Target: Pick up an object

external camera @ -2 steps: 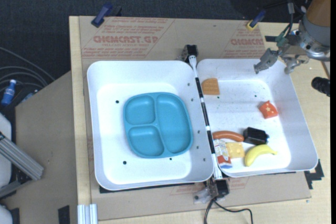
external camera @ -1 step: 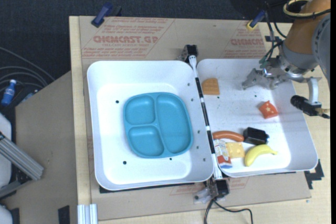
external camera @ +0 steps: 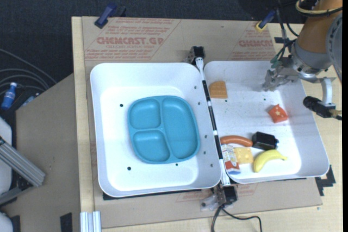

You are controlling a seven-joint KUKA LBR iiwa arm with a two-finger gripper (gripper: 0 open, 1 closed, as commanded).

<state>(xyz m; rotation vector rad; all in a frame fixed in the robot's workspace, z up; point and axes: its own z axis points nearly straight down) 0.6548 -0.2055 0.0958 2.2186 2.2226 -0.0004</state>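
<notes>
The right bin holds several small items. A tan bread slice lies near its far left corner. A red piece sits toward the right side. Along the near edge lie a hot dog, a black block, a yellow banana and a red-and-white packet with a yellow piece. My gripper hangs over the bin's far right part, its tips close to the bin floor, apart from every item. Nothing shows between its fingers.
The left bin holds a blue divided plate. A black clamp joins the bins at the far edge. Cardboard surrounds the bins. The arm's grey body crosses the far right corner, with a black part over the right rim.
</notes>
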